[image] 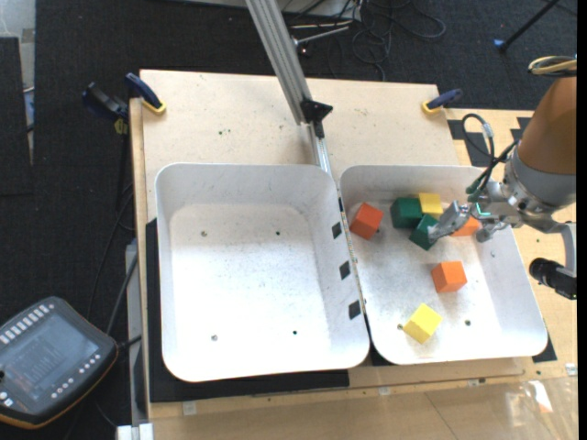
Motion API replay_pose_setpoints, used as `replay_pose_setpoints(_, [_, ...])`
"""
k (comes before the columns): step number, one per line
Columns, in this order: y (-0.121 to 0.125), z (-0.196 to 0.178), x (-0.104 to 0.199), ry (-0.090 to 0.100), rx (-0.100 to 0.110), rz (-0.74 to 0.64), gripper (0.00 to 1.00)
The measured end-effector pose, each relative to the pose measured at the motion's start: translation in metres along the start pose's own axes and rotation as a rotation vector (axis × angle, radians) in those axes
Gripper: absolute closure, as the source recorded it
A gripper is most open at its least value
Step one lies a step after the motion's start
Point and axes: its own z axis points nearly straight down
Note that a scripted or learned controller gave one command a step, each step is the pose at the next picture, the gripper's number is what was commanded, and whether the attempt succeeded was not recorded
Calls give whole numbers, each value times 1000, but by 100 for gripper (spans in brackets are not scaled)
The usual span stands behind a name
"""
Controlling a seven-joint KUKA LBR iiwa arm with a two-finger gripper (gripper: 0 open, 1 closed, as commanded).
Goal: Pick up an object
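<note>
Two shallow white bins sit side by side on the tabletop (238, 117), the left bin (243, 264) and the right bin (495, 324) touching along their inner walls. The blocks all lie in the right bin. An orange cube (367, 219) sits close to the bin's inner wall, toward its far edge. A green block (406, 212) lies near the far edge, with a yellow block (430, 202) touching its right side and a second, darker green block (424, 234) just in front of them. Another orange cube (448, 276) rests near the middle of the bin, and a yellow cube (422, 323) lies tilted toward the near edge.

The grey arm (550, 145) comes in over the right bin's right wall, and its gripper (451, 220) reaches down among the green and yellow blocks, right beside the darker green one. Something orange (468, 226) shows just behind the metal fingers. Whether the jaws are spread or pinching anything I cannot tell from here.

A slanted metal pole (275, 39) crosses the tabletop's far edge, and a pendant controller (46, 360) lies off its near left corner.
</note>
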Motion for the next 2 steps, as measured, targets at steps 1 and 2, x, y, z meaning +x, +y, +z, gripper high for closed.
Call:
replay_pose_setpoints(1, [0,-2,0,-1,-3,1,0])
replay_pose_setpoints(2, [9,54,5,0,0,-1,0])
